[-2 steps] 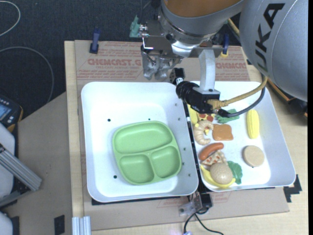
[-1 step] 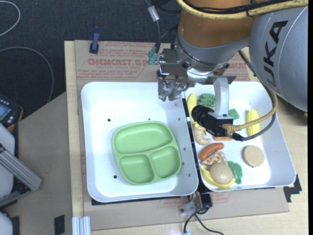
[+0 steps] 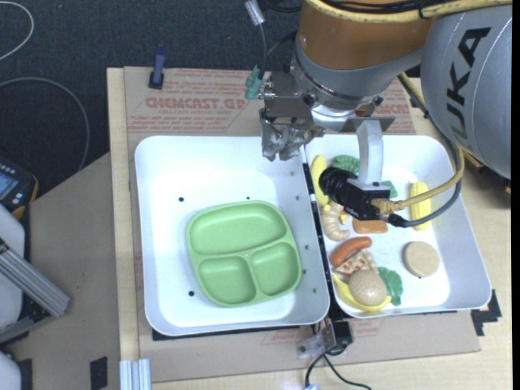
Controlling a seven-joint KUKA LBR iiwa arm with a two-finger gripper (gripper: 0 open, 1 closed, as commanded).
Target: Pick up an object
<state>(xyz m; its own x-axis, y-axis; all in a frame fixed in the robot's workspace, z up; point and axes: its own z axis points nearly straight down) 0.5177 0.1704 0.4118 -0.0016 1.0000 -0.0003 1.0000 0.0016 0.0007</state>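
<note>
Hanging at about 12 o'clock in the view, the grey arm (image 3: 455,63) with its orange band (image 3: 357,6) reaches in from 2 o'clock. It carries the jaws low over the back rim, just where the two white bins meet. The dark metal there is too cluttered to read, so I cannot tell whether the jaws are open or closed, and nothing can be seen gripped in them.

The left bin (image 3: 162,177) sits at 9 o'clock of the seam and holds a pale green divided plate (image 3: 244,250), lying flat toward that bin's 6 o'clock side.

The right bin (image 3: 455,218), at 3 o'clock of the seam, holds the toy foods that could be picked:
- A yellow banana-like piece (image 3: 318,169) lies at that bin's 11 o'clock corner, just beside a green leafy piece (image 3: 345,163).
- A corn cob (image 3: 418,201) lies toward 3 o'clock.
- A round tan biscuit (image 3: 422,258) rests alone, toward 4 o'clock.
- A red sausage (image 3: 351,252) lies near the middle, with an orange piece (image 3: 370,226) at its 1 o'clock.
- A beige rounded piece (image 3: 366,287) sits at 6 o'clock with a green leaf (image 3: 392,283) touching its 3 o'clock side.

A black fitting (image 3: 349,193) with a yellow cable (image 3: 443,201) hangs over the foods at that bin's 10 o'clock side. Both bins rest on a cardboard sheet (image 3: 195,96) on the desk.
</note>
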